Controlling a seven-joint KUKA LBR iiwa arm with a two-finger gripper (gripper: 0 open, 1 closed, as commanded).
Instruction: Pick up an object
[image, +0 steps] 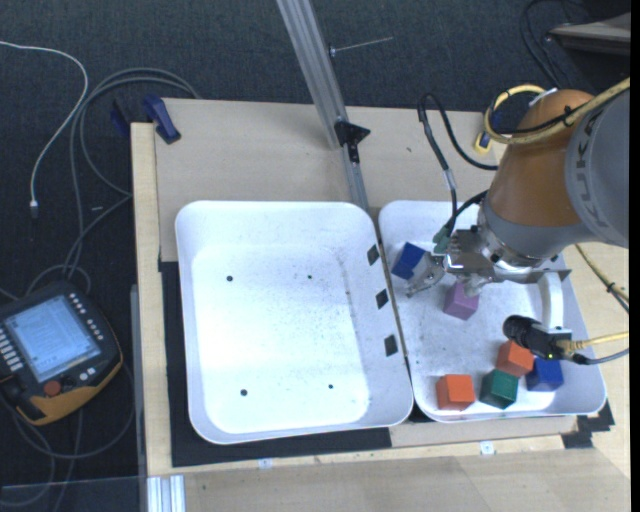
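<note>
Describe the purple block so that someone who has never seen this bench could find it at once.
Start at the right-hand white bin, the one the grey and orange arm reaches into. Near its middle, just below the hand, lies the purple block. It is the only purple piece, lying alone, apart from the cluster of orange, green and blue blocks at the bin's near corner and the blue block by the left wall.

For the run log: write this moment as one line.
end effector: low in right bin | nearest: blue block, purple block | grasp: not evident | front corner: orange, green, blue blocks
</note>
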